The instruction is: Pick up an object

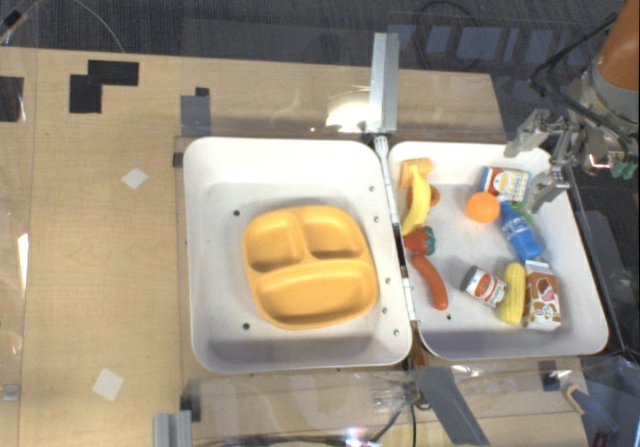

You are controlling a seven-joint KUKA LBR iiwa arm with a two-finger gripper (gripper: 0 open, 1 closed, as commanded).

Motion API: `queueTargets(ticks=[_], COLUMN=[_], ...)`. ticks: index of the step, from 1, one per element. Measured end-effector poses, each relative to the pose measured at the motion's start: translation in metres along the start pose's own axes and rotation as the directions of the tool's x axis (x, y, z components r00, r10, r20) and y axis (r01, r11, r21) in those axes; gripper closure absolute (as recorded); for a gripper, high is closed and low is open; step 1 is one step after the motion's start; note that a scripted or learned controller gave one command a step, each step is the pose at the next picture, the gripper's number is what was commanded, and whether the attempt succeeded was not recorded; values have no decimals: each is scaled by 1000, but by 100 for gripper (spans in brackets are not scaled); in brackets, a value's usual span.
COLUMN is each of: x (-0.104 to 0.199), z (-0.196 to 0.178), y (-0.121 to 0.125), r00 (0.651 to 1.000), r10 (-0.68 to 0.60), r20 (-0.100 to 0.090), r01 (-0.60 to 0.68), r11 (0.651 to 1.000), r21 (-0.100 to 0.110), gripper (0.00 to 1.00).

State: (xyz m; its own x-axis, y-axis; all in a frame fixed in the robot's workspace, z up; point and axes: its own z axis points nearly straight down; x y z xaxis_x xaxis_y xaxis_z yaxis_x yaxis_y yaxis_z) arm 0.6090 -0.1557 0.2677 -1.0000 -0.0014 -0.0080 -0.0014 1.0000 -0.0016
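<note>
The right bin [590, 330] holds several toy foods: a banana [417, 201], an orange ball [483, 207], a blue bottle [520, 233], a small white carton [503, 181], a red sausage [432, 281], a can [484, 286], a corn cob [513, 293] and a brown carton [541, 298]. My gripper [537, 165] hovers over the bin's far right corner, just right of the white carton. It is open, with its fingers [524, 138] spread and nothing between them.
The left bin [215, 335] holds a yellow divided tray [310, 265]. A metal divider post [385, 85] stands between the bins at the back. Cables hang by the arm at the upper right. Bare bench lies to the left.
</note>
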Motion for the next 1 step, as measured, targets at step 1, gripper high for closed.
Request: queueTargets(ticks=[1], x=[16], z=[168], y=[20], r00=[976], r10=[216], r20=[-11], r01=[-216], r11=[976], r21=[-1], gripper=[0])
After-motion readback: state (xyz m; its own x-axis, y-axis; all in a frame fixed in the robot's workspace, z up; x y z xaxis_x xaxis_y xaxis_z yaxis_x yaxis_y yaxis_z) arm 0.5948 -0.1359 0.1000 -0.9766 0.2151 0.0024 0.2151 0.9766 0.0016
